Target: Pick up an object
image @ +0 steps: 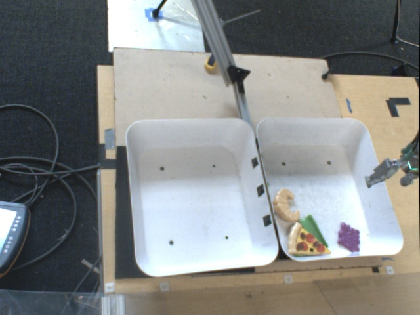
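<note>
The right bin (pixel 357 131) holds a tan croissant (pixel 286 205) near its left wall. A pizza slice (pixel 307 241) with a green piece (pixel 314 228) against it lies at the front, and a purple bunch of grapes (pixel 349 237) sits in the front right corner. My gripper (pixel 382 173) reaches in from the right edge of the camera view, over the right rim of that bin. It is well apart from all the objects and nothing shows in it.
The left bin (pixel 141 136) stands beside the right one, sharing a middle wall. A slanted metal pole (pixel 216 31) crosses the bench from the back. Cables and a pendant (pixel 10 231) lie on the floor at left.
</note>
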You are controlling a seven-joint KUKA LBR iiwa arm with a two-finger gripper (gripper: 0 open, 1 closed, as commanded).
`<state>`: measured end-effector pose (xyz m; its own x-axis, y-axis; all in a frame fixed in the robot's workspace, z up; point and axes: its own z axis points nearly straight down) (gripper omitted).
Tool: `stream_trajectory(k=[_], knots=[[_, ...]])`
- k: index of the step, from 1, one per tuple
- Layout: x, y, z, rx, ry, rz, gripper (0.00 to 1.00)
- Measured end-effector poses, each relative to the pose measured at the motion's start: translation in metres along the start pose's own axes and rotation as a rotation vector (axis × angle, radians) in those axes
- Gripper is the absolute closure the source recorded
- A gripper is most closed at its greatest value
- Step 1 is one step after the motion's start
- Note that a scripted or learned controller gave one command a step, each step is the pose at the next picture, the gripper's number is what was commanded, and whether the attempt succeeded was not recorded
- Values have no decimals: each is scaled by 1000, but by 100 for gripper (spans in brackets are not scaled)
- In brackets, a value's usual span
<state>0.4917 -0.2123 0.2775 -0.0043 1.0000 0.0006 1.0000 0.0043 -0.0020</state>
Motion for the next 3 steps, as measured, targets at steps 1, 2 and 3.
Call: stream_trajectory(k=[1,2,3], knots=[[0,1,-2,-4,-1,0,0],[5,-6,56,0,0,4,0],[-3,-1,112,2,1,4,0]])
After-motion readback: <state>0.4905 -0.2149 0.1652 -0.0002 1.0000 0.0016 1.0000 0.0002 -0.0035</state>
